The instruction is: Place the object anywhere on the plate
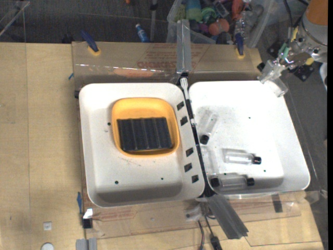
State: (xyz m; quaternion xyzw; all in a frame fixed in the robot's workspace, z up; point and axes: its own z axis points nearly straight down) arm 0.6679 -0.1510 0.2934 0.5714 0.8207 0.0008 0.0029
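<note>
My gripper hangs above the right bin's rim at about one o'clock from that bin's middle, and I hold a clear vial between my fingers, its body slanting down toward the bin wall. The orange plate sits in the left bin, toward that bin's twelve o'clock side, with a dark ribbed tray lying on it. Three more clear vials lie in the right bin: one at nine o'clock from its middle, one at six o'clock, one against the wall at seven o'clock.
</note>
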